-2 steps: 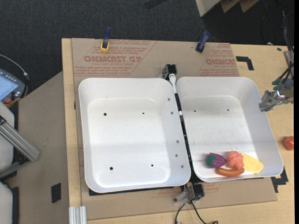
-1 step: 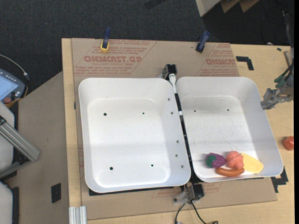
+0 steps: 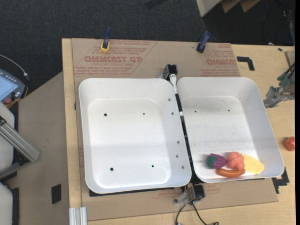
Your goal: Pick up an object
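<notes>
Nearest the camera, inside the right bin (image 3: pixel 262 121), lie a purple toy (image 3: pixel 216 161), a pinkish-orange piece (image 3: pixel 236 160), a yellow piece (image 3: pixel 253 164) and an orange sausage (image 3: pixel 230 172), clustered together. Beyond the bin's far right rim, the claw (image 3: pixel 276 95) hangs over the desk (image 3: pixel 140 55), perhaps open; I cannot tell.

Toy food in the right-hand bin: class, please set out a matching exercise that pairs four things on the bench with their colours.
Things:
1. grape bunch
2. sausage
3. flat piece by the bin's near right corner
4. clamp at the board's far edge

Colours:
A. yellow and blue
B. purple
C. pale yellow
D. orange-red

Pairs: 1-B, 2-D, 3-C, 4-A
</notes>
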Controlling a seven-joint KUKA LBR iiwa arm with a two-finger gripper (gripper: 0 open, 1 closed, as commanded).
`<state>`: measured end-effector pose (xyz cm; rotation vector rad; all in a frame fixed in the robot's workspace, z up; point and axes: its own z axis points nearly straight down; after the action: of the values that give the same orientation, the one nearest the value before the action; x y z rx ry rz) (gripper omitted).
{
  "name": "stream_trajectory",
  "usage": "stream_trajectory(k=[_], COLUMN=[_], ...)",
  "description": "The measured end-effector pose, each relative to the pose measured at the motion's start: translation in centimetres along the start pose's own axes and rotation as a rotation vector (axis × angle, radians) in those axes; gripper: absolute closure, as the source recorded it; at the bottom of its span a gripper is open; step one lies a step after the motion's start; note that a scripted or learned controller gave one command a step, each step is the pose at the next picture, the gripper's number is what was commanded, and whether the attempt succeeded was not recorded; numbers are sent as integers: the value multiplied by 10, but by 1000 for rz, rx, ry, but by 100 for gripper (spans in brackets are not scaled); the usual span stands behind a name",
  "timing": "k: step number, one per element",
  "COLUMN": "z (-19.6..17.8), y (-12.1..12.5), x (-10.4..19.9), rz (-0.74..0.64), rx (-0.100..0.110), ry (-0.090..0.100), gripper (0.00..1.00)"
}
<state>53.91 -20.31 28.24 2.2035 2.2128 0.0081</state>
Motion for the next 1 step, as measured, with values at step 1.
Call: stream_trajectory(k=[1], z=[-10], y=[1], x=[0], rz=[0], rx=[-3], ry=[-2], gripper=[100])
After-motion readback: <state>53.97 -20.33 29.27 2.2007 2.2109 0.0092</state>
